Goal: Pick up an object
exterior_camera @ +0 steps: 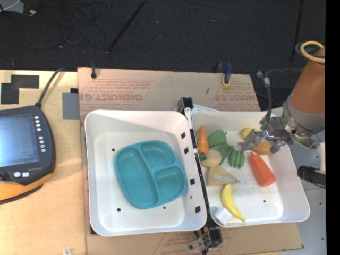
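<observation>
Gripper (254, 140) hovers low in the right bin (297, 209), we see, just beside the green pepper (234, 156); how it is set we cannot tell. Nearby lie an orange carrot (262, 169) and a banana (230, 201).

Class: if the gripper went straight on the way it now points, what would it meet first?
Probably the green vegetable lying just below and left of the gripper in the right bin; depth is unclear from this slanted view.
</observation>
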Tool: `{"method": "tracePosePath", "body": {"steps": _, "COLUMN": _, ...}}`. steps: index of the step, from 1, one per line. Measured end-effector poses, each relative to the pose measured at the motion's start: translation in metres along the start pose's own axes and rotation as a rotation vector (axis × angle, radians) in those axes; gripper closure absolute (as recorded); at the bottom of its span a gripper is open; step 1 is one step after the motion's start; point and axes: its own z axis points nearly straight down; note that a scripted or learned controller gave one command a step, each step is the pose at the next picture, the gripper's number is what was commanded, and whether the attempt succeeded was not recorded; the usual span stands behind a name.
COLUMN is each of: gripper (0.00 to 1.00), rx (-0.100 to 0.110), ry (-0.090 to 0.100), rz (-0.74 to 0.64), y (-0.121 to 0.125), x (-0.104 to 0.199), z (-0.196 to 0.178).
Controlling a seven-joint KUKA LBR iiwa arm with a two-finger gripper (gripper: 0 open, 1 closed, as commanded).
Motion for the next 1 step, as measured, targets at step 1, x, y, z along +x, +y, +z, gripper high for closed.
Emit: {"method": "tracePosePath", "body": {"steps": 1, "gripper": 0.00, "rx": 0.009, "ry": 0.001, "rz": 0.004, "y": 0.0041, "x": -0.0592, "z": 0.1146}}
